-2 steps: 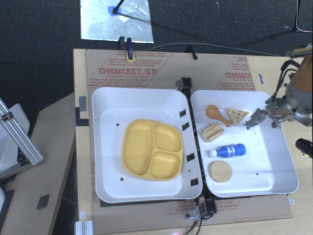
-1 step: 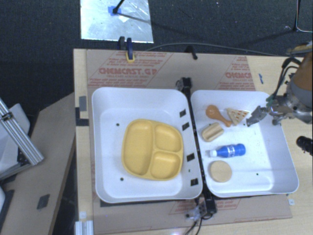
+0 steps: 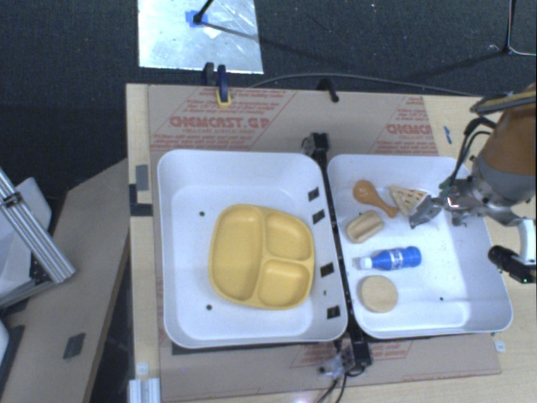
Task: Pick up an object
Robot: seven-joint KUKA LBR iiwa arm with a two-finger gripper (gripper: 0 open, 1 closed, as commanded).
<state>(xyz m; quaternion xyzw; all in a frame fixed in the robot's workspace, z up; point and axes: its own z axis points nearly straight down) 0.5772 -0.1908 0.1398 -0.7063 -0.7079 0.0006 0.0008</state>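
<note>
The right bin (image 3: 478, 309) holds several small items: a tan spoon-like piece (image 3: 369, 195), a toast-coloured wedge (image 3: 408, 197), a beige bread roll (image 3: 365, 226), a blue bottle with a white cap (image 3: 391, 259) lying on its side, and a round tan biscuit (image 3: 378, 293). My gripper (image 3: 438, 206) hangs over the upper right part of this bin, just right of the wedge, with the grey and orange arm behind it. Nothing is visibly held between its fingers.
The left bin (image 3: 189, 309) carries a yellow divided plate (image 3: 261, 256). A black clamp strip (image 3: 331, 250) runs between the two bins. Cardboard (image 3: 277, 116) lies under the bins, and a shiny metal sheet (image 3: 200, 22) sits on the dark floor behind.
</note>
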